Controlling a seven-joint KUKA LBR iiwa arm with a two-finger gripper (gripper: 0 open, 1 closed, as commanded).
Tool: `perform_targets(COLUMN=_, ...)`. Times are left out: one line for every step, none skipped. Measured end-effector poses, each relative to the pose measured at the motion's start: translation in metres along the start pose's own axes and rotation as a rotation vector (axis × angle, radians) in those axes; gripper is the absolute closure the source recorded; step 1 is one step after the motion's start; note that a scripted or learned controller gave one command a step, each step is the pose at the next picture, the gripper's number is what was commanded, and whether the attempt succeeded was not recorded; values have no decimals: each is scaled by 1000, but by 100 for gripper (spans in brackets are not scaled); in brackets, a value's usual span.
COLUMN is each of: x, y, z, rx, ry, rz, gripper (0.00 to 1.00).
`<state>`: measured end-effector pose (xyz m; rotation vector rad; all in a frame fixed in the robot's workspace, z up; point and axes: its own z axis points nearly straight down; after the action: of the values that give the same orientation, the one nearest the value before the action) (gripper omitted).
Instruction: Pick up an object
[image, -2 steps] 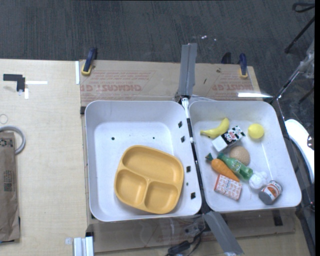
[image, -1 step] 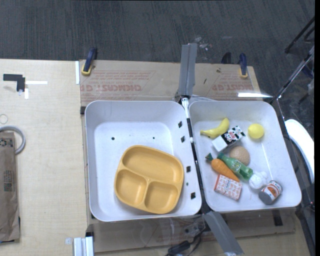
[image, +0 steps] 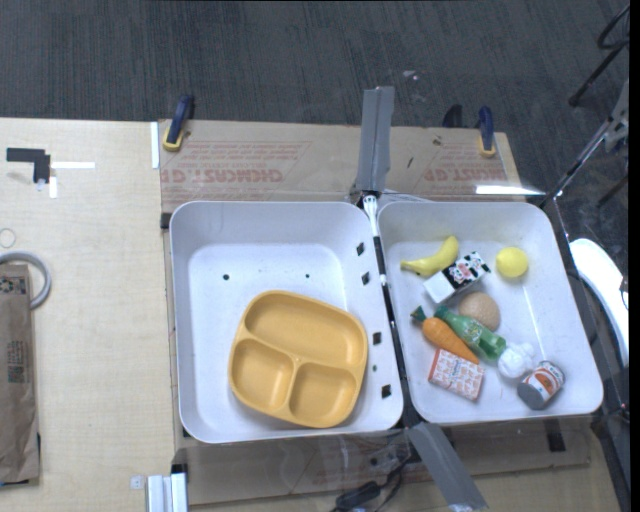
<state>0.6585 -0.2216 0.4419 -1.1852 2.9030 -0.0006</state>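
1. Nearest, at 5 o'clock in the right bin (image: 566, 262), a small can (image: 542, 384) with an orange and white label lies on its side close to the bin's near wall.
2. At 9 o'clock from the can lies a flat red and white packet (image: 456, 373); between the two sits a small white lump (image: 516, 358).
3. Just beyond the packet, a carrot (image: 450, 342) and a green bottle (image: 472, 333) lie side by side, touching, both slanting from 10 to 4 o'clock.
4. A round brown object (image: 483, 309) sits against the bottle's far side, near the bin's middle.
5. Farther on, a small black and white patterned box (image: 458, 275) lies tilted, with a banana (image: 432, 258) at its 10 o'clock and a yellow ball (image: 512, 262) apart at its 3 o'clock.
6. In the left bin (image: 182, 300), a yellow divided plate (image: 298, 357) lies flat toward 6 o'clock.
7. Beyond both bins, the worktop (image: 260, 160) carries brown cardboard held by two blue clamps (image: 180, 120).
8. Whether the end effector stands wide or narrow cannot be told, nor how the objects lie relative to it.
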Motion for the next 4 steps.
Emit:
perform_targets(x=-2, y=-1, z=0, rx=-2, ry=-1, rz=-554, gripper=100)
perform_targets(x=-2, y=0, z=0, rx=-2, ry=-1, rz=-817, gripper=100)
perform_targets(x=-5, y=4, z=0, rx=-2, ry=-2, rz=-1115, gripper=100)
perform_targets(x=-9, y=24, z=1, rx=-7, ry=-2, rz=-1342, gripper=100)
